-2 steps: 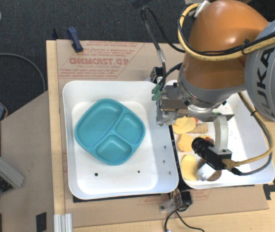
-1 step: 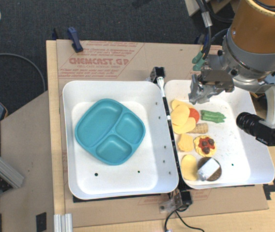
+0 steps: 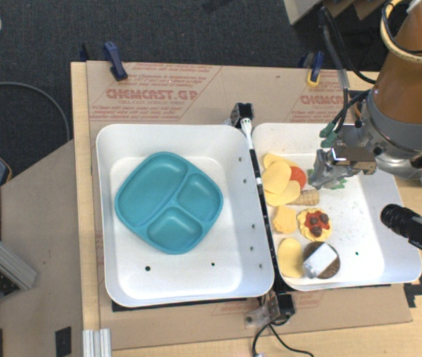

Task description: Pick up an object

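Observation:
My gripper [image 3: 321, 177] hangs low over the upper middle of the right bin [image 3: 378, 266]. Just left of it lie several yellow slices [image 3: 276, 178] and a red piece [image 3: 298, 175]. A small tan piece [image 3: 309, 197] lies right under the gripper's tip; I cannot tell whether they touch. Nearer the front sit a round yellow tart with red bits [image 3: 316, 224], two more yellow pieces [image 3: 284, 219] [image 3: 290, 256], and a brown and grey round thing [image 3: 321, 261].
The left bin [image 3: 114, 259] bears a teal divided plate [image 3: 169, 201]. A black divider with clamps [image 3: 254, 171] runs between the two bins. The right half of the right bin is bare white floor. Blue clamps [image 3: 115, 60] hold the cardboard at the back.

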`<state>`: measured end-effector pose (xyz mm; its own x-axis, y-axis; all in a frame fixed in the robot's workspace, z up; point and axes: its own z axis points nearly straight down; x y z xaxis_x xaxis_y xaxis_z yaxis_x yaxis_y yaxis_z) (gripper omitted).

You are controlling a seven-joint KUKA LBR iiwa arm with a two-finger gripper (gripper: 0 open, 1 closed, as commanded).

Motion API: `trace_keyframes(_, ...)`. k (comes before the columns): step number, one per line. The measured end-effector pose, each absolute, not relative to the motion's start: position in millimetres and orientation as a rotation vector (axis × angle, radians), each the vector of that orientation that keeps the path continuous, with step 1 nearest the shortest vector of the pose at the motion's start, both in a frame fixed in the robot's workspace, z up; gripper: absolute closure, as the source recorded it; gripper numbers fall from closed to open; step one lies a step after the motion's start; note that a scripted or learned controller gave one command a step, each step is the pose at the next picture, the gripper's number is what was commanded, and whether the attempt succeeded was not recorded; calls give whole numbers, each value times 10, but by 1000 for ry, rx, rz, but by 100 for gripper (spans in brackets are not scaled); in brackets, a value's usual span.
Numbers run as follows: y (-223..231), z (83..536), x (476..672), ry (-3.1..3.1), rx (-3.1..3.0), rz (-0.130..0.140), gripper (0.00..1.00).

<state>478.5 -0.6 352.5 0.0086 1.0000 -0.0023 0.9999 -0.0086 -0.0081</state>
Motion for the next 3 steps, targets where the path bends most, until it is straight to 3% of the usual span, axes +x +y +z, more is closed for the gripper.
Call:
trace_keyframes(1,19,3160,4789,-2217,-2220,6,100)
trace_keyframes(2,310,3930,4803,-2230,-2221,-13,100)
trace_keyframes(3,951,3021,4868,-2222,-2209,13,100)
